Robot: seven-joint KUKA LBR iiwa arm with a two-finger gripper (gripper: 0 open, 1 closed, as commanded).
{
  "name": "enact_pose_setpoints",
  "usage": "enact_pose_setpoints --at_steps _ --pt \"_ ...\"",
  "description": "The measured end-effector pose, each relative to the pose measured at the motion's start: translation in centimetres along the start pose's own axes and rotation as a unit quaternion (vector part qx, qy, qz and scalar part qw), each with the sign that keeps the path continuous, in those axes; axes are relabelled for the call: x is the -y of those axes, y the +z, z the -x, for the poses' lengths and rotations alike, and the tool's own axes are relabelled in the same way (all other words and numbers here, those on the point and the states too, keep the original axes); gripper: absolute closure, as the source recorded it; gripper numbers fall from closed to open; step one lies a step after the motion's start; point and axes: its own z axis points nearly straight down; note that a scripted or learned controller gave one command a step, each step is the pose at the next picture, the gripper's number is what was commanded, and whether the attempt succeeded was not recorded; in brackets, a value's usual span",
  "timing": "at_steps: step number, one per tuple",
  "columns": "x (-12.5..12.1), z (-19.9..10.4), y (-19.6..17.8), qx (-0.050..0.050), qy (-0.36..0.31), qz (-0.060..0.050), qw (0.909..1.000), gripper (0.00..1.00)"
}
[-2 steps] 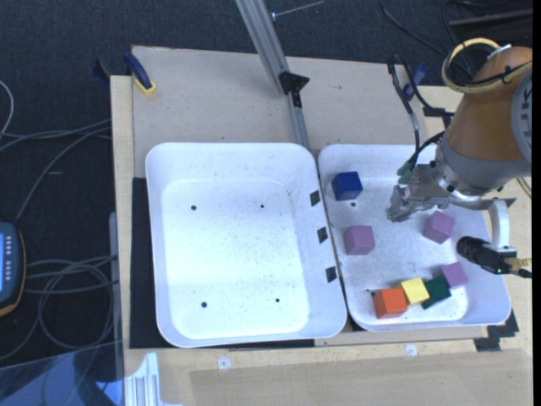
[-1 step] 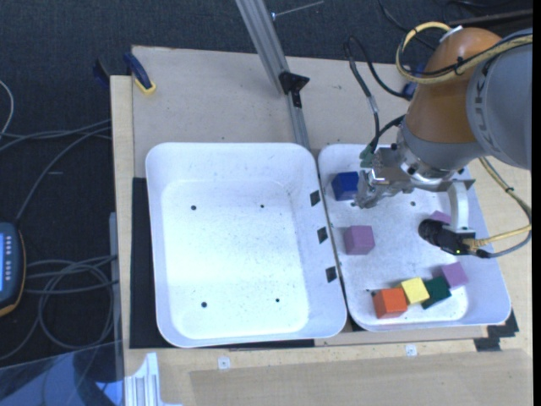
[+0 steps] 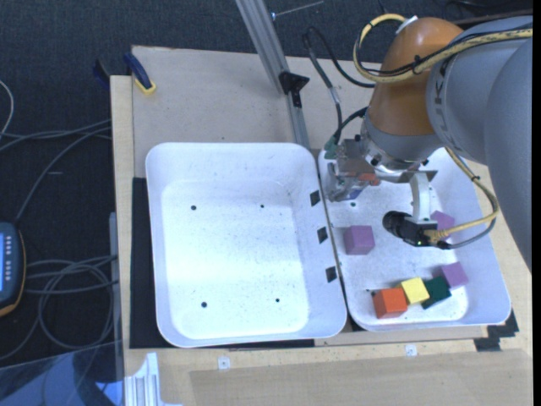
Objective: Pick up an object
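hovering gripper [image 3: 345,184] near right bin [image 3: 482,311] left wall, purple cube [image 3: 360,239] below.

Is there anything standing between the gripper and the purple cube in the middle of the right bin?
Nothing visible does. The gripper hangs near the right bin's upper-left part, and the purple cube lies just below it in the view, with bare bin floor between.

A dark blue-grey carpeted floor [image 3: 59,24] fills the upper and left parts of the frame, with thin grey cables [image 3: 51,269] looping across it at lower left. A pale wooden bench top [image 3: 211,91] occupies the middle. A slanted grey metal pole [image 3: 262,32] crosses the top centre.
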Motion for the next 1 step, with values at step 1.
enact_pose_setpoints --at_steps 1 --pt "-2.14 -5.37 -1.83 0.000 0.000 0.001 1.0000 1.00"
